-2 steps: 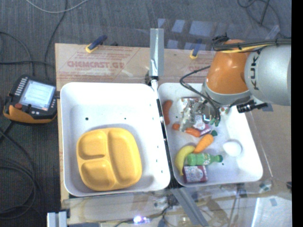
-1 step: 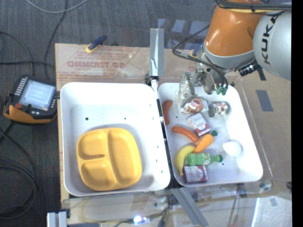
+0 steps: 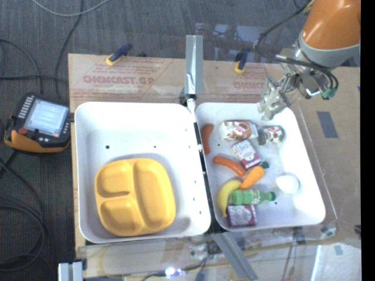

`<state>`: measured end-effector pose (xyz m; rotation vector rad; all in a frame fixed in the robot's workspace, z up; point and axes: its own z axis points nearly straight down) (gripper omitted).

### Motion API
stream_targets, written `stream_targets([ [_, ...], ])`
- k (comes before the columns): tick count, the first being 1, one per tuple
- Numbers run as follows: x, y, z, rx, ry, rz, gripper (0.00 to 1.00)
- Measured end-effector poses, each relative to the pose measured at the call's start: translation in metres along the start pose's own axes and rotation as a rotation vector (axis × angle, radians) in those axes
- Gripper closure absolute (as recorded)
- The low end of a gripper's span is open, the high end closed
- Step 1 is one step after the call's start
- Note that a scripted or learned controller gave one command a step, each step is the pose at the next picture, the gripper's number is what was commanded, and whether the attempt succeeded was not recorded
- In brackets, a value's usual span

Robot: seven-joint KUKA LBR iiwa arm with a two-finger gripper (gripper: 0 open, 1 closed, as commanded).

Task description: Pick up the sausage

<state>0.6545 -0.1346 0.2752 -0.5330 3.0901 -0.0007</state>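
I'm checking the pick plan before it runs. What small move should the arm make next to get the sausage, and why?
Probably shift the gripper toward the view's left and down over the sausage. The gripper hangs at the right bin's far edge with nothing between its fingers, while the sausage lies against that bin's left wall, apart from the other items.

Orange-red sausage, yellow banana, orange carrot, green bottle, yellow divided tray, white bins
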Motion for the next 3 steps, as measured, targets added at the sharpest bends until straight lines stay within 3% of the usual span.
stream_targets([
  [1,-0.001,0.001,0.000,-0.003,-0.001,-0.002,0.00],
  [2,0.031,0.033,0.129,-0.004,0.003,0.100,0.00],
  [3,0.055,0.053,0.184,0.002,-0.008,0.135,0.00],
])
